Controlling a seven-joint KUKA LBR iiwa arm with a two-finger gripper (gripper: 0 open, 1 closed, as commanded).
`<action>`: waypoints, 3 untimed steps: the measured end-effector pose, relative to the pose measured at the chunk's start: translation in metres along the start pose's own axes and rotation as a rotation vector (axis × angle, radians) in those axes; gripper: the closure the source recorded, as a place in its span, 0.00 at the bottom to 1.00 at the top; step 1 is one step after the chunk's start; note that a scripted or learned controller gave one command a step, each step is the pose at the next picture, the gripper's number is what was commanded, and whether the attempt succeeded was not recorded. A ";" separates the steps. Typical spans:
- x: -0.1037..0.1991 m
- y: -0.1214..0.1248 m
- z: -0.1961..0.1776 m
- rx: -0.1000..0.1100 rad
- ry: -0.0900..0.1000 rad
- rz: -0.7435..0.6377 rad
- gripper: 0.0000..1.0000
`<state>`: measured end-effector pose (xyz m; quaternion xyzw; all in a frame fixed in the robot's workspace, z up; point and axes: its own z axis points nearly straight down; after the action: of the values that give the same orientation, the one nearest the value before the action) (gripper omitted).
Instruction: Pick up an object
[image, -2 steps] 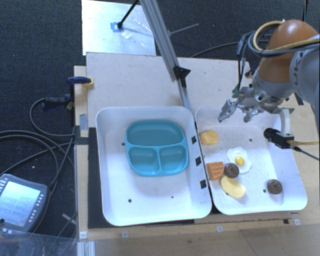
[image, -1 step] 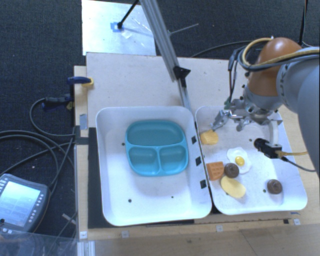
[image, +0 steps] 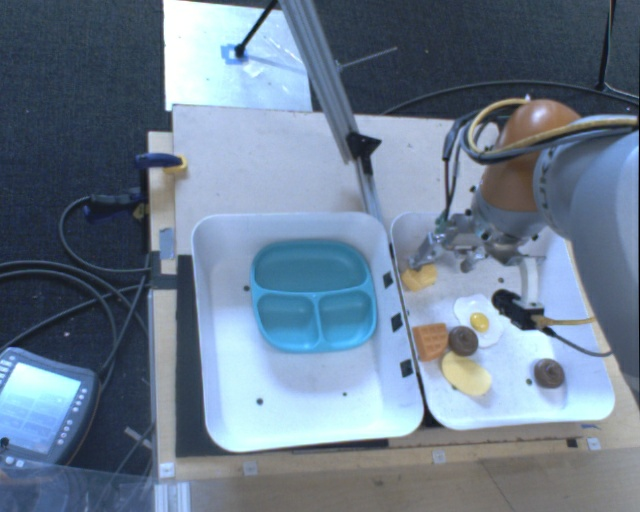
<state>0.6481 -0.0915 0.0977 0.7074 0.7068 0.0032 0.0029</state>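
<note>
Near items: in the right bin (image: 580, 400), a yellow oval piece (image: 467, 376) and two brown round pieces (image: 463, 341) (image: 548, 373) lie at the near side, beside an orange waffle square (image: 431, 340) and a fried egg (image: 480, 321).
Left bin: the left bin (image: 230, 400) carries a blue divided plate (image: 313, 295).
Task's thing: a small yellow wedge (image: 420, 276), like cheese, lies at the far left corner of the right bin, close to the wall.
Key relation: the wedge lies at about 8 o'clock from the claw (image: 452, 247), just beside it; its long axis runs roughly 3 to 9 o'clock.
Claw state: it hangs low over the bin; how far it is open cannot be told, and nothing is seen in it.
Far: the bare desk (image: 260, 160).
</note>
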 end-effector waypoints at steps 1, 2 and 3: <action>-0.001 0.002 -0.014 -0.007 -0.002 -0.001 1.00; 0.001 0.006 -0.059 0.002 0.000 -0.005 1.00; 0.012 0.008 -0.111 0.000 0.000 -0.009 1.00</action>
<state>0.6555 -0.0795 0.2092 0.7044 0.7098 0.0030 0.0030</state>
